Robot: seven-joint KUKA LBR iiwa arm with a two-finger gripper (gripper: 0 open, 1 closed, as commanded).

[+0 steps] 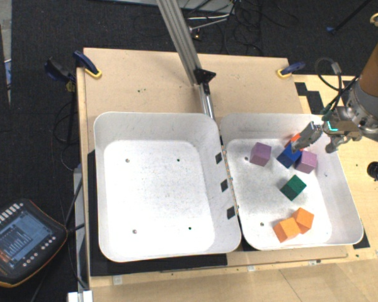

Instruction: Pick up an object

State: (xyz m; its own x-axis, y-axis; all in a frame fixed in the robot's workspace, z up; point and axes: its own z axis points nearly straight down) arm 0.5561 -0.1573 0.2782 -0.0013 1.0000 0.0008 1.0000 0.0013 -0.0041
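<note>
The right bin (340,197) holds several cubes. A purple cube (261,153) lies at its back, with a blue cube (288,158) and a second purple cube (308,162) side by side to its right. A small orange piece (295,141) shows just behind the blue cube. A green cube (293,187) sits mid-bin, and two orange cubes (286,229) (304,219) touch each other near the front. My gripper (315,146) hangs open over the bin's back right, just above the blue and second purple cubes, with nothing between its fingers.
The left bin (107,168) stands beside the right one on the wooden bench. A slanted metal pole (179,33) reaches down to the seam between the bins at the back. A teach pendant (19,238) lies at the lower left, off the bench.
</note>
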